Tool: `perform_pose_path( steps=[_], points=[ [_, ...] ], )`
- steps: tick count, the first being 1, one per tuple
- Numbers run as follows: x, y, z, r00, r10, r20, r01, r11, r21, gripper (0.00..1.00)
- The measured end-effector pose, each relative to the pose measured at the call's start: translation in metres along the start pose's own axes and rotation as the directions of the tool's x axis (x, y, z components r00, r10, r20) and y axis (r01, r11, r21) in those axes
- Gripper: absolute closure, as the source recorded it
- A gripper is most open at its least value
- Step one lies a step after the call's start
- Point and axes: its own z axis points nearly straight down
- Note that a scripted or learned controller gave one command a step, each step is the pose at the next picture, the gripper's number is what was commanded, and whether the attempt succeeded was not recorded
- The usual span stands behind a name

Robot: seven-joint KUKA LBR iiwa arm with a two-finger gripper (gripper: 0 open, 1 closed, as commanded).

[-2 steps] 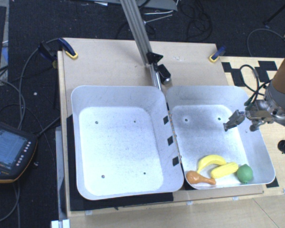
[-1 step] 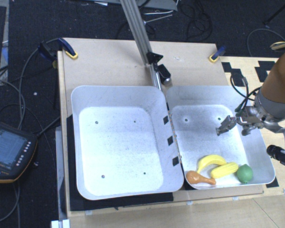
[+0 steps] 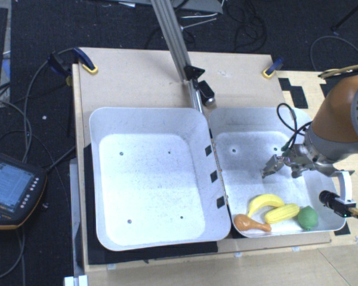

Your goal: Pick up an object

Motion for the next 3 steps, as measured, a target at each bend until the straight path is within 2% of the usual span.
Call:
perform_pose_path(
  steps=[1, 2, 3],
  points=[
    [-0.001, 0.001, -0.013, 1.000, 0.000, 0.001, 0.000, 1.000, -0.005, 1.00],
    [-0.004, -0.008, -0.065, 1.000, 0.001, 0.003, -0.001, 1.000, -0.009, 1.00],
    [-0.003, -0.005, -0.108, 1.000, 0.000, 0.002, 0.000, 1.000, -0.008, 1.00]
  ],
)
